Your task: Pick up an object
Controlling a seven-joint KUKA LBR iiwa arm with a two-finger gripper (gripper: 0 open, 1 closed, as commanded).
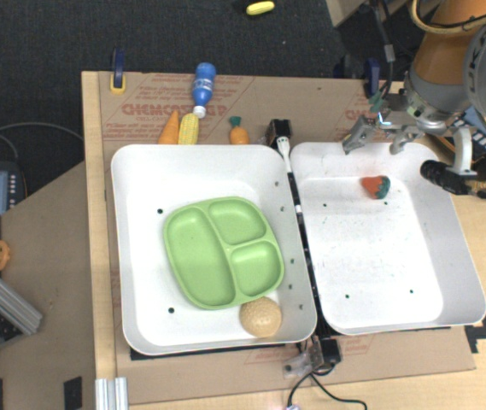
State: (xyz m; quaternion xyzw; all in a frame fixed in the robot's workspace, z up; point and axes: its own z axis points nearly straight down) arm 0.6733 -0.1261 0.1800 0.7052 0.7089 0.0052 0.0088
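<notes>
A small red strawberry-like toy with a green end [375, 185] lies in the right bin [396, 263], near its back edge. My gripper [374, 142] hangs over that bin's back rim, just behind and above the toy. Its fingers are spread apart with nothing between them. In the left bin [140, 195] a green divided plate [223, 251] lies flat. A tan ball [260, 316] rests against the plate's front corner.
Behind the left bin, on the cardboard, lie a blue-capped bottle [203, 85], a corn cob [189, 128], an orange carrot [169, 129] and a smaller carrot [238, 131]. A black clip [278, 131] sits between the bins' back corners. A yellow item [260, 8] lies on the floor.
</notes>
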